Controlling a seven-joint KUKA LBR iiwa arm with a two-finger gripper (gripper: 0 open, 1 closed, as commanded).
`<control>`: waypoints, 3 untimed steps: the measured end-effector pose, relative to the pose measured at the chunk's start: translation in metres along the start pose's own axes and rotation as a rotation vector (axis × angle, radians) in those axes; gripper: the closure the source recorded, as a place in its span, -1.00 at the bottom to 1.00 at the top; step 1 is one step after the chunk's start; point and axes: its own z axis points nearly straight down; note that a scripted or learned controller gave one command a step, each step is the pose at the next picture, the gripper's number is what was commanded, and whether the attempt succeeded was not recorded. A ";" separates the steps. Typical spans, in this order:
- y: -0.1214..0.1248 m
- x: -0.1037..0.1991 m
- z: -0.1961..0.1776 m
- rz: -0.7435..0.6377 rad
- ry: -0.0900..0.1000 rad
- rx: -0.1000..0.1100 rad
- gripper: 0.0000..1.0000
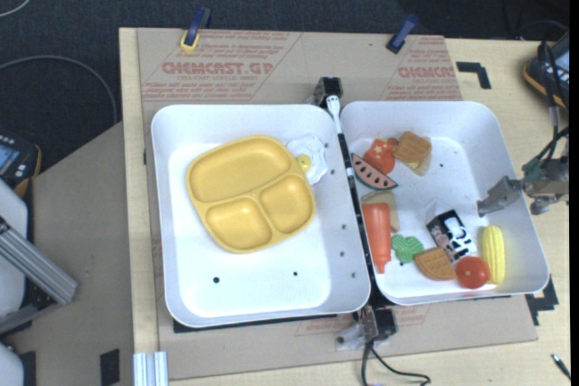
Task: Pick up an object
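The gripper (503,193) stands at the right rim of the right bin (470,120). I cannot tell how it is set. Nothing is seen in its hold.

The toys lie to its left and below it. Nearest is the corn cob (493,251), just beside the rim, then a black-and-white piece (451,233) and a red tomato (471,271). Farther left lie the carrot (377,232) and a watermelon slice (367,173).

In the left bin (172,221) rests a yellow divided plate (251,193), with a fried egg (305,160) touching its edge.
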 end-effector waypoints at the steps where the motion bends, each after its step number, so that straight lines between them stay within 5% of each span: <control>1: 0.003 0.001 -0.006 -0.005 -0.004 -0.012 -1.00; 3: 0.002 -0.009 0.094 -0.004 -0.001 -0.007 -1.00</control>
